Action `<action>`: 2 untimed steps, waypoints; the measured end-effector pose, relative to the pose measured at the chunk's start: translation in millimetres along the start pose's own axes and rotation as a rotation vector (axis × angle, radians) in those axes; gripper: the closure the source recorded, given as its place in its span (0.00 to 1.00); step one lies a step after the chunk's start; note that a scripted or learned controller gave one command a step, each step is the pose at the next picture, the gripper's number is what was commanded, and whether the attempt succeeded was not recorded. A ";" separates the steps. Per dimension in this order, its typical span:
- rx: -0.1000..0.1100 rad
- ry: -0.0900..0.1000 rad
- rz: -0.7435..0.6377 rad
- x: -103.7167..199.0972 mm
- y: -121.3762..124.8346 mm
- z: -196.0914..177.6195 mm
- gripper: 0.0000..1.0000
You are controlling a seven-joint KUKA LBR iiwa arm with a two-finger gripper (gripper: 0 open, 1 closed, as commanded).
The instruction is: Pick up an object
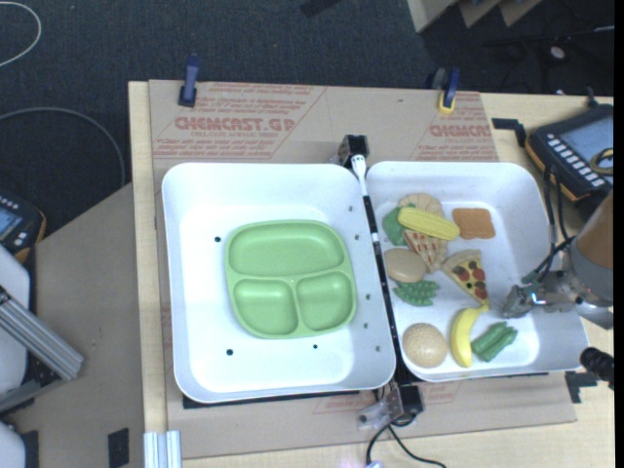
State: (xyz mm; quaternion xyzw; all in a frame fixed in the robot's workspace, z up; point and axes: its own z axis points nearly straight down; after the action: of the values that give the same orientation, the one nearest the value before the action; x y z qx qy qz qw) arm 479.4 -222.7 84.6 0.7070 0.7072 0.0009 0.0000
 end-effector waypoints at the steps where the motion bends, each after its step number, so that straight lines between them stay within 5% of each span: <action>1: 0.000 0.000 0.000 0.0 0.0 0.0 1.00; 2: 0.000 0.000 0.000 0.0 0.0 0.0 1.00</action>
State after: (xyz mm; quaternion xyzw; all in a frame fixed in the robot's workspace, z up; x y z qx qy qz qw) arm 479.4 -222.7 84.5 0.7070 0.7072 0.0010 0.0000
